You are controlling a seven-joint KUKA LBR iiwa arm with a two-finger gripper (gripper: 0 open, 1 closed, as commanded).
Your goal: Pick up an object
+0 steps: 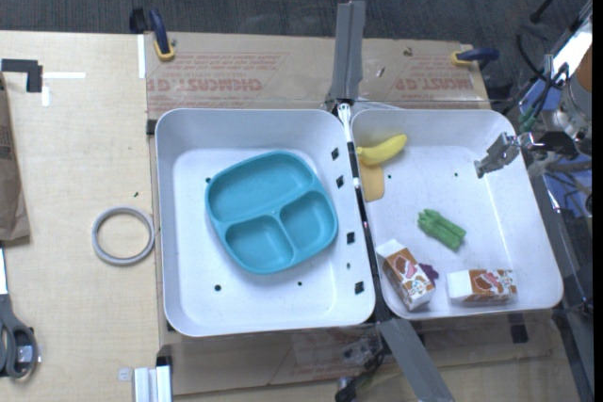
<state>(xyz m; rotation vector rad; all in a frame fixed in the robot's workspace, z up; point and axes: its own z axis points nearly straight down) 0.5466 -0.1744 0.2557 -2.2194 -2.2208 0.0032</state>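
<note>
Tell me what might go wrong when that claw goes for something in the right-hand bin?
The two cartons lie close to the right bin's front wall, so the claw may bump the rim. The banana hugs the divider between the bins and overlaps a yellow-orange piece, so a grab could catch both or slip. The small green toy may simply be missed.

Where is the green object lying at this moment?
In the camera view, the green object lies in the right bin, near its middle, below the banana and above the two small cartons.
</note>
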